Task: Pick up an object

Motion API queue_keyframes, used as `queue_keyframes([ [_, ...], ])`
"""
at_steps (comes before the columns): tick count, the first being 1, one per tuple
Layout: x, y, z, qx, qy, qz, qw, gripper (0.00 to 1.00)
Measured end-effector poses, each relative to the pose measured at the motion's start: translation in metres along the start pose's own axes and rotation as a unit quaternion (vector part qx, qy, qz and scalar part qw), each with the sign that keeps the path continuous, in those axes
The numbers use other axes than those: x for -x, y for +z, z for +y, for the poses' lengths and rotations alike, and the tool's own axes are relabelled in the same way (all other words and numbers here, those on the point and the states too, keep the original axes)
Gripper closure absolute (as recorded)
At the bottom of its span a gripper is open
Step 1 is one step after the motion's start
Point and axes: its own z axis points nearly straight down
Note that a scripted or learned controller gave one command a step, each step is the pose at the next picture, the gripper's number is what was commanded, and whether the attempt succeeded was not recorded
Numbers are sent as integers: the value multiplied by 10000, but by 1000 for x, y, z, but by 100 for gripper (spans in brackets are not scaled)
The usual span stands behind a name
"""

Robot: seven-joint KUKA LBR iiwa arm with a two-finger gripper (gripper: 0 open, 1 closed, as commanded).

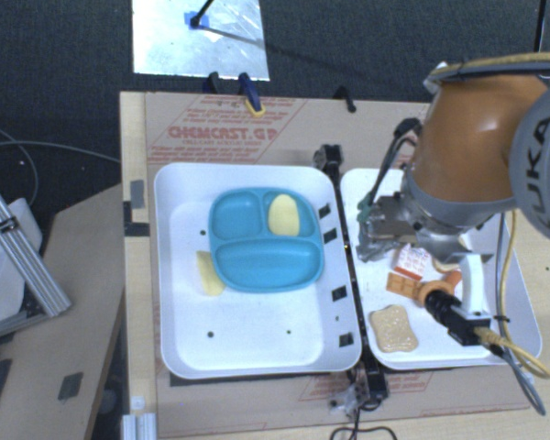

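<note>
Hand (378, 233) over the right bin (360, 193), left side

The arm (481, 145) hides the right bin's (359, 191) far half and part of a packet (410, 262), and the plate (257, 264) covers a yellow piece's (208, 274) edge.

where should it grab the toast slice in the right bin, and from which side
Straight down from above: the toast slice lies flat on the floor of the right bin, so no edge stands up for a sideways grip. Probably pinch across its shorter width at the middle, minding the wall between the bins beside it.
</note>
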Motion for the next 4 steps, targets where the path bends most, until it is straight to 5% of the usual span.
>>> queue_keyframes([
  [1, -92, 9, 0, 5, -59, 11, 10000, 100],
  [2, -100, 73, 89, 40, -18, 11, 10000, 100],
  [3, -46, -50, 33, 17, 5, 0, 10000, 100],
  [4, -49, -47, 35, 12, -18, 2, 10000, 0],
])
